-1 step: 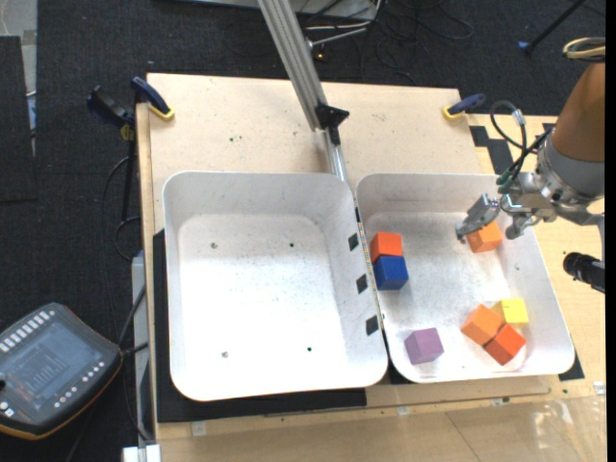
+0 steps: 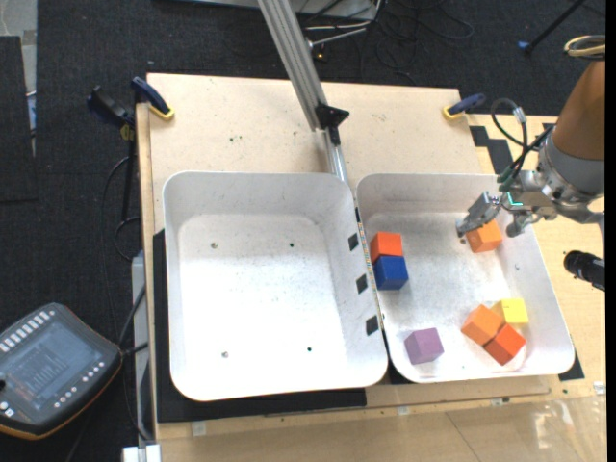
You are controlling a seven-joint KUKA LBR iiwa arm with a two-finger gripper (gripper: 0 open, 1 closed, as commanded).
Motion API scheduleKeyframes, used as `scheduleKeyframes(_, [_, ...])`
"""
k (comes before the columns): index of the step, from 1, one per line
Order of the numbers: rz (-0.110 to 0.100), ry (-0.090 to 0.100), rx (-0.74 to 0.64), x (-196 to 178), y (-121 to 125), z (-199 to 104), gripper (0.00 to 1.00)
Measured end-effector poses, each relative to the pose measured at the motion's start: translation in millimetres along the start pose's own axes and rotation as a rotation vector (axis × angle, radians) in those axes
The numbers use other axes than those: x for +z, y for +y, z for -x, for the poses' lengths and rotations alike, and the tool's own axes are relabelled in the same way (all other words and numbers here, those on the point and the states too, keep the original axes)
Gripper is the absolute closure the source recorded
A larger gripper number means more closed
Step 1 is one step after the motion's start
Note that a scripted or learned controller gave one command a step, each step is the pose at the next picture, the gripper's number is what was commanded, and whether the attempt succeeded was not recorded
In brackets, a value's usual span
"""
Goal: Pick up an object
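Camera view: end effector (image 2: 493, 221) pinches an orange block (image 2: 484, 237) between its fingers, raised over the right bin (image 2: 553, 340). Grasp appears made; lift looks underway. Remaining blocks lie on the bin floor.

A pale wooden bench (image 2: 260, 128), finely speckled, carries two shallow white bins. The left bin (image 2: 192, 200) and right bin (image 2: 409, 189) sit touching along one side, nearer the bench's front edge. Clamps with yellow tips (image 2: 157, 106) (image 2: 458, 109) grip the bench's two far corners.
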State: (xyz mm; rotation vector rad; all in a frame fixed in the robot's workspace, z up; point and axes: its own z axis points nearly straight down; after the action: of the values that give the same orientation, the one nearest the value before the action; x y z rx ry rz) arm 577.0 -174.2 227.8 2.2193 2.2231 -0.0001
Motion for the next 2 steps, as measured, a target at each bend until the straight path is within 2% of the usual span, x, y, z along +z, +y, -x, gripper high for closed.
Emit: scheduleKeyframes(2, [-0.006,0.002,0.002,119.7,-13.6,-10.6,0.0])
